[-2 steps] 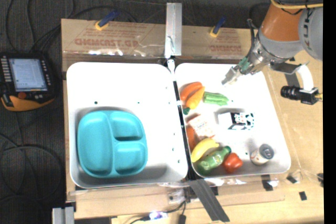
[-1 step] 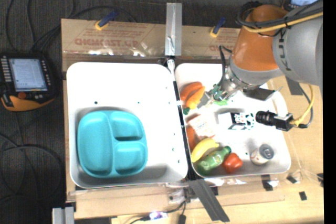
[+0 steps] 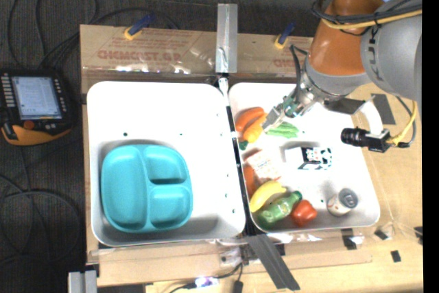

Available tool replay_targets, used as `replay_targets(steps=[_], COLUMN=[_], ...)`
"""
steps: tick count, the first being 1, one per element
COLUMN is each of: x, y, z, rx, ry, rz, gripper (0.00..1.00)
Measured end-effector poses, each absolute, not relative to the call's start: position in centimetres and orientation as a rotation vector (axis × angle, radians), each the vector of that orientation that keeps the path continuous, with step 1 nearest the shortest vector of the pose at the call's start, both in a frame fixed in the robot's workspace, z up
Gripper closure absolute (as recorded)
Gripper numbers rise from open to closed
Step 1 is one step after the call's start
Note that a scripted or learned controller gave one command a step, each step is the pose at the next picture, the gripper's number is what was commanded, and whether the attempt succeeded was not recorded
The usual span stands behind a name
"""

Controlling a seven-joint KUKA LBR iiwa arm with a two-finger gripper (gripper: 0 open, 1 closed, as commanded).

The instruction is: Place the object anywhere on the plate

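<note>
A teal plate (image 3: 145,186) with three compartments lies in the left bin (image 3: 158,96), towards its front. My gripper (image 3: 282,114) hangs low over the back of the right bin (image 3: 357,175). It is just above a small green pod (image 3: 284,130) and right of an orange vegetable (image 3: 250,121). From this view I cannot make out whether it touches the pod. Nothing lies on the plate.
Several things crowd the right bin: a white packet (image 3: 263,162), a black-and-white carton (image 3: 315,157), a banana (image 3: 266,194), a green pepper (image 3: 277,209), a red tomato (image 3: 304,213) and a small can (image 3: 343,200). A raised divider (image 3: 234,147) separates the bins.
</note>
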State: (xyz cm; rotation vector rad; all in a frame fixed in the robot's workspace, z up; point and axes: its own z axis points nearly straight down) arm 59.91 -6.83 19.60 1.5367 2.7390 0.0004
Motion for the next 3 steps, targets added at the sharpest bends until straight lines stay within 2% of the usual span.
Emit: replay_targets(steps=[1, 2, 3], x=[61.3, 57.1, 56.8], y=[-1.6, 3.8, 2.9], z=[21.0, 19.4, 18.3], rx=[1.164, 1.185, 1.207], ry=[2.916, 2.911, 2.903], rz=[0.000, 0.000, 0.001], gripper=[1.00, 1.00, 1.00])
